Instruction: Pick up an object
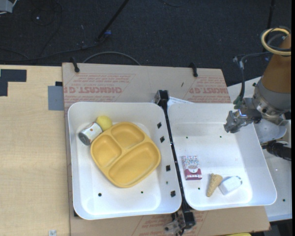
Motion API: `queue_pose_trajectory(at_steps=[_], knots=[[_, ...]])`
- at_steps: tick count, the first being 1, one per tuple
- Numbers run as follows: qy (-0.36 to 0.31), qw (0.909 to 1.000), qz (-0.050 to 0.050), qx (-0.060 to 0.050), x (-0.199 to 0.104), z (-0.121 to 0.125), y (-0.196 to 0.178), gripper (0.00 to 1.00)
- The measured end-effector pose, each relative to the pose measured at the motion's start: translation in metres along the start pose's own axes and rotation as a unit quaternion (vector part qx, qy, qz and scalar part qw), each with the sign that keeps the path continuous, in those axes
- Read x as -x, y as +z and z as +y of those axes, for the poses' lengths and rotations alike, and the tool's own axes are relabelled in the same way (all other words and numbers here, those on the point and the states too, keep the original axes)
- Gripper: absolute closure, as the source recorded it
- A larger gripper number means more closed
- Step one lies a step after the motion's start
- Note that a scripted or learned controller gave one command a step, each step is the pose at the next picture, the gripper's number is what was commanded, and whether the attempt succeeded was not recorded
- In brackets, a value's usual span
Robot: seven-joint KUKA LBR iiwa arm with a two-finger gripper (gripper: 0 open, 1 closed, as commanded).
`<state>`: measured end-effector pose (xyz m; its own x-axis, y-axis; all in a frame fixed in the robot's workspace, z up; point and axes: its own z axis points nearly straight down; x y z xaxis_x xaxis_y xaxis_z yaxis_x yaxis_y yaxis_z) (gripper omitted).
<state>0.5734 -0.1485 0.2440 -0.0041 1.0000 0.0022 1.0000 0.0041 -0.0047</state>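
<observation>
Mostly I see the yellow divided plate (126, 154) filling the left bin (83, 200). Right of that plate, past the divider, my hand (232, 123) hovers over the right bin (265, 193); I can't tell its grip. Lower lie a red-and-white packet (191, 167), a white cup (230, 185) and a cone (214, 184).

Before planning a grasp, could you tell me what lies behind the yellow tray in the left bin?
A yellow ball and a small can touch the yellow tray's far-left rim. Anything beneath it is covered.
</observation>
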Motion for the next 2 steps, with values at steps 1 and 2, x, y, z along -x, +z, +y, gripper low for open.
queue_pose_trajectory(at_steps=[1, 2], knots=[[0.000, 1.0000, 0.000, 0.000, -0.057, -0.015, -0.004, 1.00], [0.000, 1.0000, 0.000, 0.000, -0.101, -0.022, 0.007, 1.00]])
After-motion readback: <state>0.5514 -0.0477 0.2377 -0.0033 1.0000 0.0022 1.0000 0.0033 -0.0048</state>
